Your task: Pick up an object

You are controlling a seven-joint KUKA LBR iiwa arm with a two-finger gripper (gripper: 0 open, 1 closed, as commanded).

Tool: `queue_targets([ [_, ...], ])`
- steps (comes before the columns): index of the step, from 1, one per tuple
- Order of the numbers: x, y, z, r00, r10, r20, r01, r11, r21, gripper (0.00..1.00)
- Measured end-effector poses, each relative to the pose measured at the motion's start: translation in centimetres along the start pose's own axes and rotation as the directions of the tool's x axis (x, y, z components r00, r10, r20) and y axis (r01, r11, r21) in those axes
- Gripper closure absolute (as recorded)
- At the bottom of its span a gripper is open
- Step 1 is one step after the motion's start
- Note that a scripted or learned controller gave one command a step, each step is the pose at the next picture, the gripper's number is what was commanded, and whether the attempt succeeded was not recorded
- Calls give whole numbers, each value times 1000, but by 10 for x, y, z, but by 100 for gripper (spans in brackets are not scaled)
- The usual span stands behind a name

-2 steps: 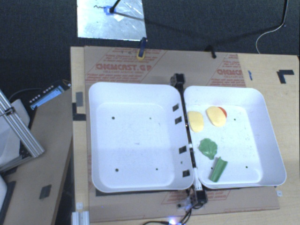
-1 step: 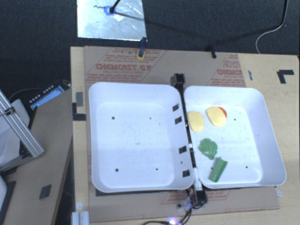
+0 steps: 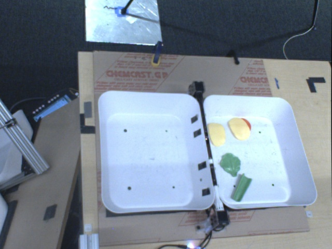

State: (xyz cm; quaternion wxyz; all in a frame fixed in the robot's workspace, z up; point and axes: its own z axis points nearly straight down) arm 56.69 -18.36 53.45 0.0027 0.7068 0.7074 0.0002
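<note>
White bins: two shallow trays sit side by side on a printed cardboard sheet (image 3: 135, 72); the left bin (image 3: 150, 157) has a bare floor, and the right bin (image 3: 303, 157) carries all four items.
Task's things: a pale yellow piece (image 3: 217, 134) lies near the shared wall, a yellow piece with a red edge (image 3: 239, 128) is just beside it, a lumpy green item (image 3: 230, 163) sits below them, and a green stick (image 3: 241, 188) lies tilted near the front wall.
Jaws: apart or together, cannot tell.
Stage, as judged: no item is lifted; all four rest on the bin floor, so the pick is yet to be made.
Risk, flat items: both yellow pieces look low and thin, so a descent stopping short would likely close on air, and one off-centre could skid them aside.
Risk, crowding: the yellow pair lie close together, and the green item nearly touches the stick; a grasp between neighbours may nudge both and hold neither.
Risk, walls: the pale yellow piece and the stick sit near bin walls, which could block one finger's travel.
Obstacles: black clips (image 3: 197, 133) line the seam between the bins, close to the left-hand items.
Surroundings: a silver foil square (image 3: 123, 12) lies on dark carpet beyond the bench, a metal frame (image 3: 23, 147) stands at left, and a white cable (image 3: 303, 32) trails at upper right, all well apart from the bins.
</note>
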Motion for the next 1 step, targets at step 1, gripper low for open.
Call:
queue_targets([
  [1, 64, -29, -2, 1000, -8, -5, 8, 1000, 0, 100],
])
